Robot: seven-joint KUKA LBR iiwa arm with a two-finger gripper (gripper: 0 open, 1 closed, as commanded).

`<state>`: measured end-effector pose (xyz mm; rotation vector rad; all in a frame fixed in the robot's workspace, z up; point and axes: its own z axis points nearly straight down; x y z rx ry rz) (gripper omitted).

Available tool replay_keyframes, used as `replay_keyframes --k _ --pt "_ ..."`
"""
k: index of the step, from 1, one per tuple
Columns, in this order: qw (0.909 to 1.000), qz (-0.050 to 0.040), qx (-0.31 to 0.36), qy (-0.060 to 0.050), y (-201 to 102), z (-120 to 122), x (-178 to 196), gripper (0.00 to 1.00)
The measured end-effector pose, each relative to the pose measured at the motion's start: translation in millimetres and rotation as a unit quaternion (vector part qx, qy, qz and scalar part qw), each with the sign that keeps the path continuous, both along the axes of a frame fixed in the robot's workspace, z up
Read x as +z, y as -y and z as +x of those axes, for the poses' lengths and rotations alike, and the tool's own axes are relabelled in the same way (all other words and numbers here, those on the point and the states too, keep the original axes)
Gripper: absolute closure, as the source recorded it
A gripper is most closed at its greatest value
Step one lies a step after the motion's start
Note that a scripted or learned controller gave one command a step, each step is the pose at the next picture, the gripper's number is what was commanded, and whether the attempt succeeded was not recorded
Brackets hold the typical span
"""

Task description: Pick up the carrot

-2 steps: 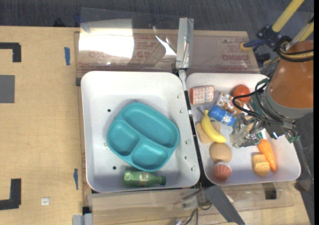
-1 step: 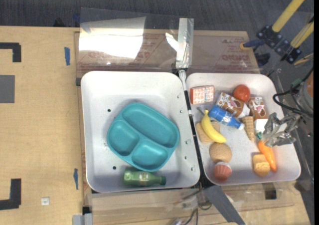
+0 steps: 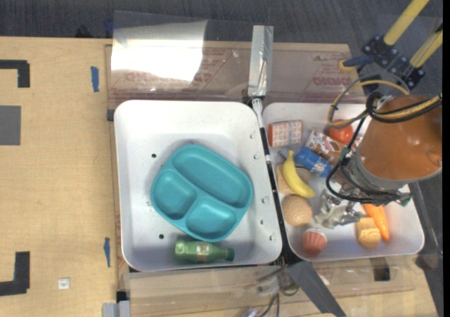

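The carrot (image 3: 380,220) is orange and lies in the right bin near its front right corner, partly under the arm's wrist. My gripper (image 3: 335,212) hangs low in the right bin, just left of the carrot and beside a yellow-orange block (image 3: 368,233). Its metal fingers point down toward the bin floor, and nothing shows between them. The orange band of the arm (image 3: 401,138) covers the bin's back right part.
The right bin (image 3: 415,242) also holds a banana (image 3: 294,176), a brown potato-like ball (image 3: 297,211), a red-white ball (image 3: 314,240), a red can (image 3: 285,133), a blue packet (image 3: 313,158) and a tomato (image 3: 340,133). The left bin (image 3: 133,168) holds a teal divided plate (image 3: 202,190) and a green bottle (image 3: 202,251).
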<state>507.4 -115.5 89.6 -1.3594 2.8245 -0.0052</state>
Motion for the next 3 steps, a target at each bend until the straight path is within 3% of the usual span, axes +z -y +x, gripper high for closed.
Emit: replay_keyframes --k 1,2,3 --pt "0.9925 -0.0009 0.122 0.002 66 54 84 1.0" --pt "0.9924 0.0004 0.123 0.0 65 54 82 0.0" --pt "0.9988 -0.0044 0.048 0.009 65 1 7 0.0"
